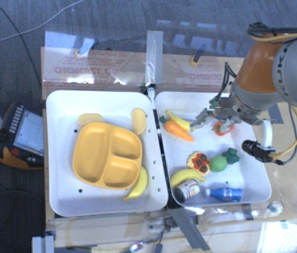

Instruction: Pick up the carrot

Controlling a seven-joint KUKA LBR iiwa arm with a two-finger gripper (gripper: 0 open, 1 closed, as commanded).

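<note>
The carrot (180, 131), orange with a green top, lies in the upper left of the right bin (261, 181), its tip pointing down and right. A small yellow piece (178, 121) rests against its upper side. My gripper (219, 121) hangs to the right of the carrot, apart from it, and its fingers stand open. One grey finger (201, 119) reaches left towards the yellow piece. Under the gripper lies a small red and green item (222, 127); it is not gripped.
The right bin also holds a banana (182, 176), a can (189, 190), a blue bottle (224, 194), a green ball (219, 164), and a yellow-red toy (198, 161). In the left bin (58, 194) sit a yellow divided tray (108, 154) and another banana (139, 183).
</note>
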